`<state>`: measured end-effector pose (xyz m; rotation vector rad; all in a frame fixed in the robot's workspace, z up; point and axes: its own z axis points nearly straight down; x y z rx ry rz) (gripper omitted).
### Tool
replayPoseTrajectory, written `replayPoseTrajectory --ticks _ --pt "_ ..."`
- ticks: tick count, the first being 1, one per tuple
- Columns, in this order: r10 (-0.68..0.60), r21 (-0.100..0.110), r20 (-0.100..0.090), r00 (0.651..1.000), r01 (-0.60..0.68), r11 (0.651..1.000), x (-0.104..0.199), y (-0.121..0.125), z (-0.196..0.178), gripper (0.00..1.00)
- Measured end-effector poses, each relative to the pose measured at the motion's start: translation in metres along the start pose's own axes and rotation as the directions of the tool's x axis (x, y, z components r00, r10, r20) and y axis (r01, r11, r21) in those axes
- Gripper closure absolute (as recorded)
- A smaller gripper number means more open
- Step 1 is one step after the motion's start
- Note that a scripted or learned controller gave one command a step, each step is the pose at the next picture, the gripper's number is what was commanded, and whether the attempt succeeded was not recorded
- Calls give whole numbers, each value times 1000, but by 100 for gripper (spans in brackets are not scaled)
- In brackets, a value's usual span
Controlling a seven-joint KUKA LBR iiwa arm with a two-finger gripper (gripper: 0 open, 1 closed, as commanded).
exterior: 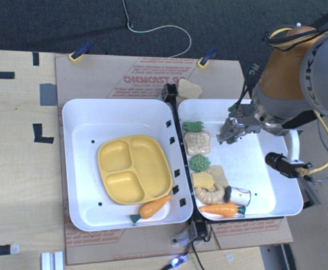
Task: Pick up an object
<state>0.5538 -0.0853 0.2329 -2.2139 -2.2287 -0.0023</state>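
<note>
Grey gripper [229, 133] hovering over right bin [268, 167], grasp state unclear; approach step. Next: descending toward cracker [197, 143] or broccoli [199, 163].

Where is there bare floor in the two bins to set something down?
Left bin: open floor above and left of the yellow tray. Right bin: open beneath the gripper. Crowded: its left edge, stacked with toy food, down to the carrot.
</note>
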Motion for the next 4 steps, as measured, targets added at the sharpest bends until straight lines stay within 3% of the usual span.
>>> replayPoseTrajectory --ticks 2,3,4 --pt "0 1 0 1000 0 1000 94 73 9 100" --pt "0 0 -1 1000 0 1000 141 95 -1 100" --pt "4 1 2 1000 -4 1000 161 111 0 100"
